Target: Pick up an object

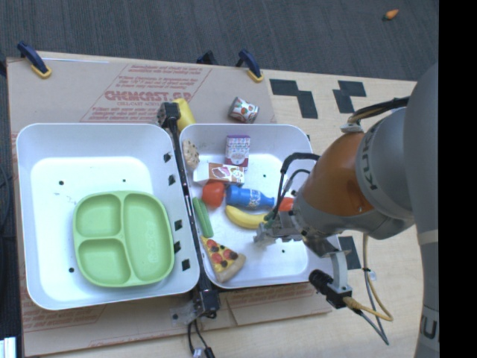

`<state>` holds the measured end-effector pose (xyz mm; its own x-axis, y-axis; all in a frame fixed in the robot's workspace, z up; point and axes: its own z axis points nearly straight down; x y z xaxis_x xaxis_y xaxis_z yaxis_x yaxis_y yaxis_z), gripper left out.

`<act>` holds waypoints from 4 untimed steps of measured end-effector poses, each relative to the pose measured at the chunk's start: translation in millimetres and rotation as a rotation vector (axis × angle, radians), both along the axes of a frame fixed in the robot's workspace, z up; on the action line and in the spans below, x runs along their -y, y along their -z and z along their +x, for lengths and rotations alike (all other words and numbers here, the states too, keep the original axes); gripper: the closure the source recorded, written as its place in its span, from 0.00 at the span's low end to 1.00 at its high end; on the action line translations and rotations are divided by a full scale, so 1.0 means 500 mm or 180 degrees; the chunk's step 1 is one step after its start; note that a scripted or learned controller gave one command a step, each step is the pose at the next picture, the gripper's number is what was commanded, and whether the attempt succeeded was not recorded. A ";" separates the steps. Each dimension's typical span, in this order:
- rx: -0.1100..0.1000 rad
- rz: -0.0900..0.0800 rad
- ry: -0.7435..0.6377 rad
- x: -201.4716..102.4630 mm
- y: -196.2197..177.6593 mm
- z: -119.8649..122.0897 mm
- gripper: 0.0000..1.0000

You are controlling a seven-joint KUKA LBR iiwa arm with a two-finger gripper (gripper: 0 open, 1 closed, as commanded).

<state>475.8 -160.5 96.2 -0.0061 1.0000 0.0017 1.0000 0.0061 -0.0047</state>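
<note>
Claw [265,233] low beside banana [244,216], bare bin floor [277,263] below

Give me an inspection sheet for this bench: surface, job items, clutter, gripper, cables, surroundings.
Surface: cardboard-covered bench with left bin and right bin, held by blue clamps.
Job's things: in the right bin, banana, blue bottle, tomato, pizza slice, green stick, two small cartons.
Clutter: green divided plate in the left bin; crumpled wrapper on the cardboard.
Gripper: gripper low over the right bin beside the banana; nothing seen held.
Cables: black cable looping at the wrist; wires at the front edge.
Surroundings: dark carpet.
</note>
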 end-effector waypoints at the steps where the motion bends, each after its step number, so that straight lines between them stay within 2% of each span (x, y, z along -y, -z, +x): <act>1: 0.0015 -0.0001 -0.0002 -0.118 -0.184 0.011 1.00; 2: 0.0013 -0.0003 0.0000 -0.117 -0.183 0.010 0.00; 3: 0.0004 -0.0005 -0.0001 0.000 0.010 0.009 0.00; 4: 0.0003 -0.0003 -0.0020 0.000 -0.010 0.010 1.00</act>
